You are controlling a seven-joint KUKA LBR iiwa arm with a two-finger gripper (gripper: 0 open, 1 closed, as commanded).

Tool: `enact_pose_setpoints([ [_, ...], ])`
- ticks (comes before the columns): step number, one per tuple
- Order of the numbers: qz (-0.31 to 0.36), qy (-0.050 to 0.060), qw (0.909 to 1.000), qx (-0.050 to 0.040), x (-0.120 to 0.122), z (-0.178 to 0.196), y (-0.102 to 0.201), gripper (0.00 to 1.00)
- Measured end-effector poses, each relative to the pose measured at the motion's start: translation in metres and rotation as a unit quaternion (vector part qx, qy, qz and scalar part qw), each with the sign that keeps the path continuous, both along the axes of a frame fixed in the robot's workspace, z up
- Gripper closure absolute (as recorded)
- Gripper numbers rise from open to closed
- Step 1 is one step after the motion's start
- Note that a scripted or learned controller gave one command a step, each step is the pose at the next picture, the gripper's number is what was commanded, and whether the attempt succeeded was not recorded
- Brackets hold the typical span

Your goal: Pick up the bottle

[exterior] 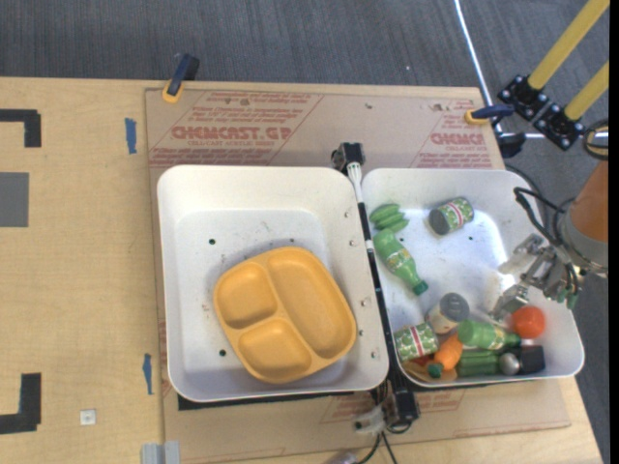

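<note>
bottle (400,260) lying slanted in right bin (488,189), near divider. cans, toy veggies piled near front wall. yellow tray (282,312) in left bin (184,259). gripper (527,280) at right side, holding nothing; can't tell how open.

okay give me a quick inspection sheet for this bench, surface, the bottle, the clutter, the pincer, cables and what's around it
Surface: two white bins side by side, left bin, right bin, on a cardboard sheet.
Job's things: green bottle lying in the right bin near the divider, apart from the pincer.
Clutter: yellow divided plate in the left bin; can, orange ball and piled toys along the right bin's front.
Grippers: pincer low over the right bin's right side; finger state unclear.
Cables: black cable by the wrist.
Surroundings: grey carpet, yellow struts.
</note>
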State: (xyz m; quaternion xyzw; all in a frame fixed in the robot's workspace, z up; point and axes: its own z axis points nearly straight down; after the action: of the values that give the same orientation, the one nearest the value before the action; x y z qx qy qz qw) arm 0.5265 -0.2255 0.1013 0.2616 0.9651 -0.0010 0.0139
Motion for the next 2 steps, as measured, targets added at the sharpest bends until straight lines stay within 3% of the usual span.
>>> enact_pose_setpoints([
  [1,-0.001,-0.003,1.0000,-0.0005,0.001,0.011,0.000,1.00],
  [2,0.151,0.008,0.9885,0.0001,0.000,-0.011,0.001,1.00],
])
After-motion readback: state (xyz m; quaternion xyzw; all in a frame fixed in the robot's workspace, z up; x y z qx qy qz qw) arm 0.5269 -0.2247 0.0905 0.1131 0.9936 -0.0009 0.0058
